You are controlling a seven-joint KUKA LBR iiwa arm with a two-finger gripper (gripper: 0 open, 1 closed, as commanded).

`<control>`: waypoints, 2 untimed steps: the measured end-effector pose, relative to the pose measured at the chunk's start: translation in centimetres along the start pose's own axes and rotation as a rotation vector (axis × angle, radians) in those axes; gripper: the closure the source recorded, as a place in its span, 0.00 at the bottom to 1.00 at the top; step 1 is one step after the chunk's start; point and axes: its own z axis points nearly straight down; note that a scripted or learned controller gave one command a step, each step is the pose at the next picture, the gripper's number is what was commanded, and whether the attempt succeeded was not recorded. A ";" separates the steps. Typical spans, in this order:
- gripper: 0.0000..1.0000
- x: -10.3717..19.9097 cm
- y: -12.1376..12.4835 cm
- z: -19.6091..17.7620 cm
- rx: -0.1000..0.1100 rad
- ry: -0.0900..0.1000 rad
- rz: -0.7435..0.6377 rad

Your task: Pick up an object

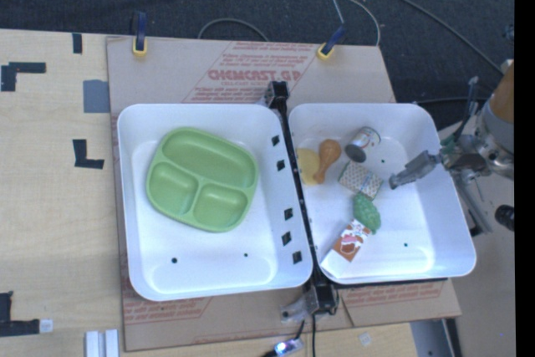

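Landmark taken: the black divider (292, 188) between the two white bins.

Nearest the camera, right of the divider's near end, a small red-and-white packet (352, 242) is seen lying flat in the right bin (435, 263). Just beyond it a green bumpy lump (367, 212) is noted, touching or nearly touching the packet's far end. Farther on, a grey patterned square piece (359, 178) lies tilted, just beside the green lump. Close against the divider, a yellow-and-brown drumstick-shaped toy (318, 160) is seen. Farthest back, a small metal can (362, 143) lies on its side, just past the patterned piece.

Left of the divider, a green sectioned plate (201, 179) is set in the left bin (142, 263), well apart from the rest.

The gripper (410, 171) is seen over the right bin, right of the patterned piece and apart from it; nothing is between the jaws, and whether they stand wide or narrow cannot be told.

The surface (50, 180) is pale wood with black marks.
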 end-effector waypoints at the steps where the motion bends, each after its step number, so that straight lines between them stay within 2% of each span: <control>1: 0.00 0.0 0.3 -0.7 -0.012 -0.003 -0.004; 2: 0.00 0.9 0.8 4.3 -0.009 -0.002 -0.005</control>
